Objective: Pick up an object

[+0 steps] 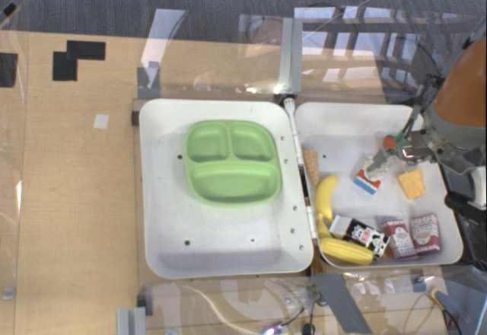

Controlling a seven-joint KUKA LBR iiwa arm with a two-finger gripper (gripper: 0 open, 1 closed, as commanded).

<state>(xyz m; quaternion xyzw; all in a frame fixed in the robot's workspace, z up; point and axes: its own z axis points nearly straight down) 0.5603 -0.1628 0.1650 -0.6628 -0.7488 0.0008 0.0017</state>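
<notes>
My gripper (pixel 397 147) hangs over the upper right part of the right bin (pixel 342 124), at the end of the grey arm with its orange band. Just below and left of it lies a small white carton with blue and red ends (pixel 370 176), very close to the gripper tip; whether they touch I cannot tell. A yellow cheese wedge (pixel 412 183) lies to the carton's right, under the wrist. A banana (pixel 326 200), a corn cob (pixel 346 251), a black-and-white carton (pixel 358 233) and two red cartons (pixel 398 238) lie along the bin's front.
The left bin (pixel 163 250) holds a green divided plate (pixel 232 161). A tan waffle cone (pixel 310 164) lies against the right bin's left wall. The ridge between the bins runs past the cone. Clear panels stand behind both bins.
</notes>
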